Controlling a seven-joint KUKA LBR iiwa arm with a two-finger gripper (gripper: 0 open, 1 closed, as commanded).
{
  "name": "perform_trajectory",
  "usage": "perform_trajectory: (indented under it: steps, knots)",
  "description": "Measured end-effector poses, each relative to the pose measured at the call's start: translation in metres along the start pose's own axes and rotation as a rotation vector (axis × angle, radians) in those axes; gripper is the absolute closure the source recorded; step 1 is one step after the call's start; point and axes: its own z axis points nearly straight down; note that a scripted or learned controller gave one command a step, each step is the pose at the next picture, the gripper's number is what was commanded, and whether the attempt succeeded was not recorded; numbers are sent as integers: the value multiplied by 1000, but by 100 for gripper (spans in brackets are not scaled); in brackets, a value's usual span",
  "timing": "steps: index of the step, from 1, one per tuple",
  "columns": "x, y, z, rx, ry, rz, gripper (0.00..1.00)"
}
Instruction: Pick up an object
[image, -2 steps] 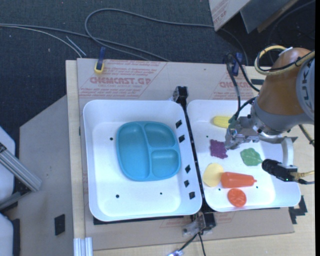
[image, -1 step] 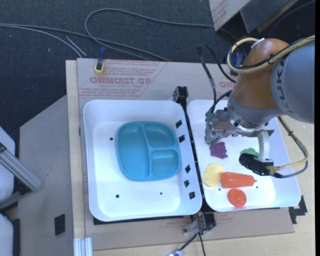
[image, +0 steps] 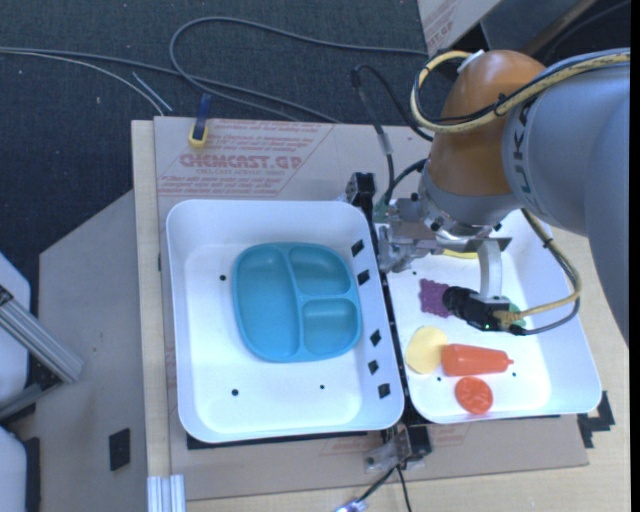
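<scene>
The right bin (image: 560, 340) holds a purple piece (image: 433, 296), a pale yellow piece (image: 425, 350), an orange carrot-like piece (image: 476, 360) and a small red-orange round piece (image: 475, 396). My gripper (image: 402, 247) hangs below the grey and orange wrist, over the near-left part of the right bin. It sits just above and left of the purple piece. The wrist hides much of it. A sliver of something yellow (image: 458, 254) peeks out under the arm.
The left bin (image: 200, 330) holds a blue divided plate (image: 296, 300). A divider with black clips (image: 378, 330) separates the bins. A black connector with a green light (image: 472, 308) and a yellow cable hang beside the purple piece. Cables lie beyond the bench.
</scene>
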Motion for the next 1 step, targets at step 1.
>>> perform_trajectory:
  steps: [1]
  knots:
    - [55,19,6,2,0,0,100]
